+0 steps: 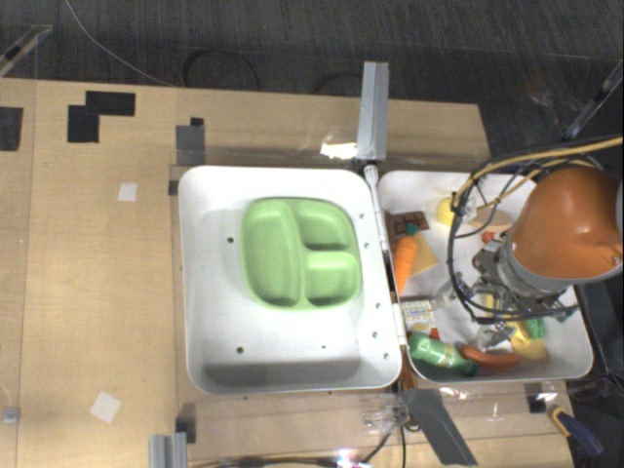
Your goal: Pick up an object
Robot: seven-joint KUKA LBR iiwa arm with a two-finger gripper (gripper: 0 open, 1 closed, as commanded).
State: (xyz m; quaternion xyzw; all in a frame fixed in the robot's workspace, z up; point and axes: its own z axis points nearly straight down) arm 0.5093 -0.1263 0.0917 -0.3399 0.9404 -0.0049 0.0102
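The arm's orange band hangs over the right bin, and my gripper reaches down below it near the bin's front, among cables. Just under and beside it lie a red pepper-like piece, a yellow piece and a green bottle-shaped toy. Further left in the same bin are an orange carrot, a brown bar and a small white packet. A yellow object peeks out at the back.
The left bin holds a green divided plate. A grey metal post stands behind the ridge between the bins. Black cables loop around the wrist over the right bin.
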